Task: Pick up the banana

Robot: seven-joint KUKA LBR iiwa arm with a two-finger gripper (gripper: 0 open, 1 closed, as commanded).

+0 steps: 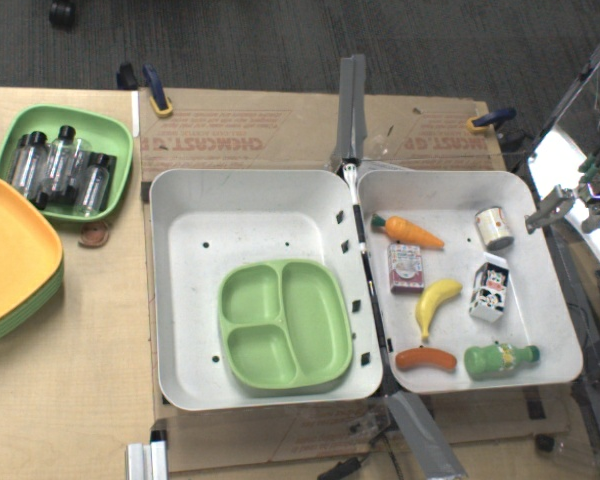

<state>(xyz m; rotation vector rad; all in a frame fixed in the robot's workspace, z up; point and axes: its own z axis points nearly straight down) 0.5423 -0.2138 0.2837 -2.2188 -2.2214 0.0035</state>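
Grey metal at the right edge of the frame, beside the right bin (565, 298), looks to be the gripper (552, 208), though it is too small and blurred to be sure; I cannot tell its state. It sits outside the bin's rim, so nothing is grasped. Left and lower lies the banana (435, 306), flat on the bin floor, close between a pink box (405, 266) and a milk carton (490, 290), a sausage (426, 360) just below: a tight spot for descent
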